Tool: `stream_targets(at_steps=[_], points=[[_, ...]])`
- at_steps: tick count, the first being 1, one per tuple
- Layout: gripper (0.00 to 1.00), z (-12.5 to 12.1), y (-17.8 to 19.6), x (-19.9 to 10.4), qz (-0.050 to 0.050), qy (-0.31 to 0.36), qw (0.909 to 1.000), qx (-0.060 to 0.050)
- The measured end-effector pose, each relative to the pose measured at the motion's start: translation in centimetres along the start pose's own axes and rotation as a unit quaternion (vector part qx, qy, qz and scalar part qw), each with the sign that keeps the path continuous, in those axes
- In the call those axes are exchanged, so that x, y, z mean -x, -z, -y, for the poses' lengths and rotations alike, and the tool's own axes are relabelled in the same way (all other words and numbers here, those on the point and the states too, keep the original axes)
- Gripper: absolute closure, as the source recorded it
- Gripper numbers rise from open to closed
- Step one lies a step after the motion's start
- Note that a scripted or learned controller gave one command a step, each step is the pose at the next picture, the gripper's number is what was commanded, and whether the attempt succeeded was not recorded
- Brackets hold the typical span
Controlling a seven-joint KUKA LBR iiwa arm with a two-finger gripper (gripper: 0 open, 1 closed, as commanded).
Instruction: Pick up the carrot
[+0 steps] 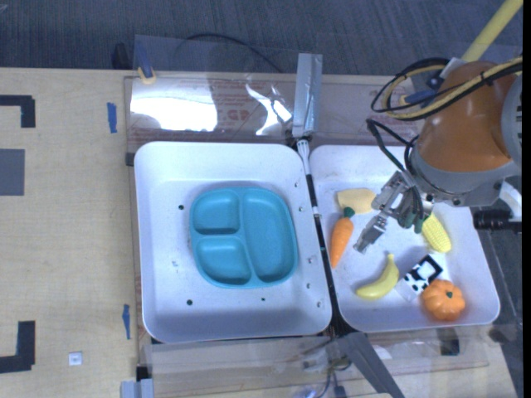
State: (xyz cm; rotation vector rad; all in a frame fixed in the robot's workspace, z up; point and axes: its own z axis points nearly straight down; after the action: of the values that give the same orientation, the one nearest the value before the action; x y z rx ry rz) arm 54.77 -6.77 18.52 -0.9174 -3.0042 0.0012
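Orange pumpkin toy (443, 299) sits lowest in the right bin (485, 305), below-right of the tool (383, 216). Carrot (340, 239) lies just left of the tool, not touching; long axis near vertical, green top up, tip down and slightly left. Tool fingers apart, holding nothing. Banana (378, 280) just below.

The light is bright and even. Strong white glare shines off the clear plastic sheet (211, 106) behind the bins. Shadows are soft and small. The picture is a little fuzzy, and the orange arm (465, 127) looks blurry.
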Motion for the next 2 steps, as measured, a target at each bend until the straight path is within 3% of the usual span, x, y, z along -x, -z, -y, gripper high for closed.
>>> stream_targets(at_steps=[1,2], points=[[0.00,-0.5,-9.6,5.2,0.006,-0.004,1.0000,0.003],[0.00,-3.7,-9.5,10.6,-0.001,-0.011,0.9999,0.000]])
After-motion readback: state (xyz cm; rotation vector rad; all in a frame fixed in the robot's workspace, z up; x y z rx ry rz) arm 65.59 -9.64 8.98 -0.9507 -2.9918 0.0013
